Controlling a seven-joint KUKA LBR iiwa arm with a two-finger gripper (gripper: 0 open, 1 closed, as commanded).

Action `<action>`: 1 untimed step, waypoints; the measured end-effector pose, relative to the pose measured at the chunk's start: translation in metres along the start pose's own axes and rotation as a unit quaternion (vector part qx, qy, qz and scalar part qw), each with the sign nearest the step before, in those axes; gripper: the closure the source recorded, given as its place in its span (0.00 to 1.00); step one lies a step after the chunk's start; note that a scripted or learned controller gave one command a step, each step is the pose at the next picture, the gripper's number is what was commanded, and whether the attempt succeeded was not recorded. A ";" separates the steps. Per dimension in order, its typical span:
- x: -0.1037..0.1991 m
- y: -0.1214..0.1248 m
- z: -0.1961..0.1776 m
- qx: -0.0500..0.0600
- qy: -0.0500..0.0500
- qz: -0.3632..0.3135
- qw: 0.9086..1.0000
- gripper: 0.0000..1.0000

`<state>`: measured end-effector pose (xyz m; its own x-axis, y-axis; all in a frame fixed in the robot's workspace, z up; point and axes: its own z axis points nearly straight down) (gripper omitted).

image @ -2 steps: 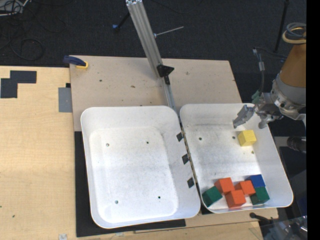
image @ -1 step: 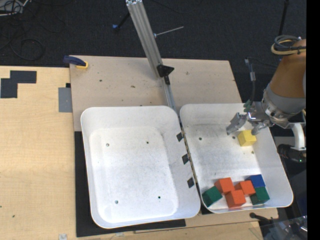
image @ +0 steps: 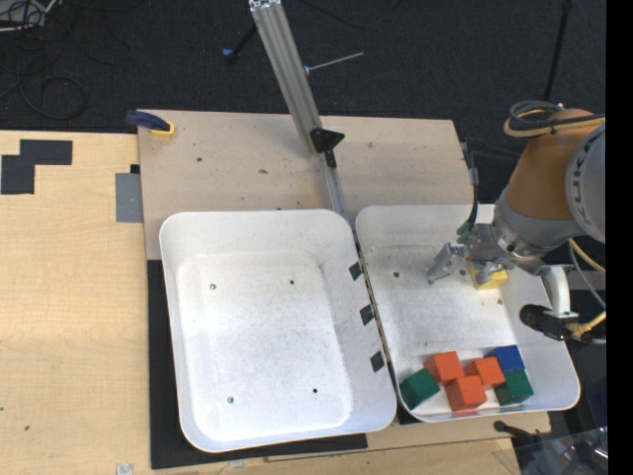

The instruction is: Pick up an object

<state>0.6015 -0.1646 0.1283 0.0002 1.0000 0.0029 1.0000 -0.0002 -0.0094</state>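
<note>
Camera view: end effector (image: 442,262) over right bin (image: 415,236), grip state unclear. Yellow block (image: 490,277) just beside it. Best to center before descending.

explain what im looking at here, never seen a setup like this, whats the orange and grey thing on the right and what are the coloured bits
This is one picture from a camera fixed above a workbench, looking down at a slant. The grey and orange shape on the right is a robot arm reaching in. At its end is a gripper, a two-finger metal claw for picking things up.

On the bench sit two shallow white bins side by side. The left bin is the bigger one. The right bin holds a cluster of small blocks near its front edge: three orange blocks, two green blocks and a blue block. A small yellow object lies just by the arm's wrist.

The gripper hovers over the right bin's upper part, away from the block cluster. I see nothing between its fingers. The slanted metal bar at the back is part of the rig's frame.
</note>
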 end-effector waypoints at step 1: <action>-0.003 0.001 -0.014 -0.003 -0.001 0.004 1.000 1.00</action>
<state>0.6025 -0.1671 0.1422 0.0077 1.0000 0.0012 1.0000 -0.0077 -0.0035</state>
